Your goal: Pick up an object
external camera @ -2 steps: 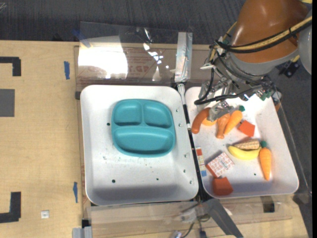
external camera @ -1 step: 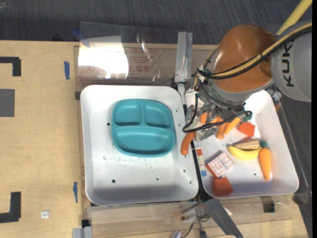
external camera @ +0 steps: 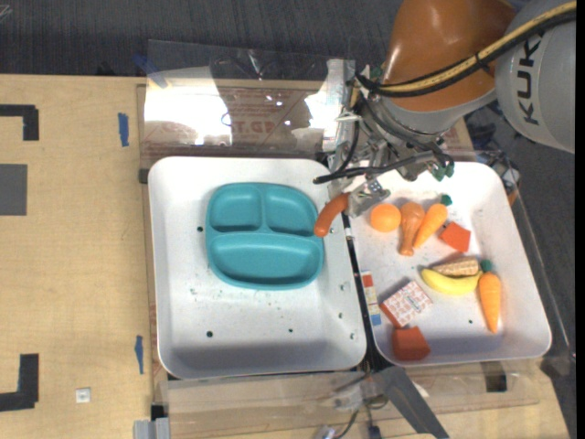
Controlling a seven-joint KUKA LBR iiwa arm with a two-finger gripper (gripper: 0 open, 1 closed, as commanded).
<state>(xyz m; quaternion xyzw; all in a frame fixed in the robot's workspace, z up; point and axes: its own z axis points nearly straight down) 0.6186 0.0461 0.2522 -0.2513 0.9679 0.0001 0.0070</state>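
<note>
Dark carpet runs along the top of your view; below it the counter (external camera: 64,245) is pale wood board with black corner marks and bits of blue tape. A sheet of clear plastic (external camera: 247,108) lies behind the bins, catching glare.

Two white bins sit side by side, touching along the middle. Left bin (external camera: 183,327): one teal divided tray (external camera: 263,234), three compartments, nothing in them. An orange sausage-shaped piece (external camera: 330,215) leans tilted over the tray's right edge, at the wall between the bins.

Right bin (external camera: 526,309), your count: one round orange (external camera: 385,217), three carrots (two (external camera: 419,225) together near the orange, one (external camera: 491,301) at the right side), two red blocks (external camera: 454,236), one banana (external camera: 449,282) with a brownish piece just above it, one small printed box (external camera: 406,303).

The arm (external camera: 448,35) hangs over the right bin's back left corner. Its jaws (external camera: 366,188) sit just beside the sausage piece's upper end; you cannot tell their opening, nor whether they grip anything.
</note>
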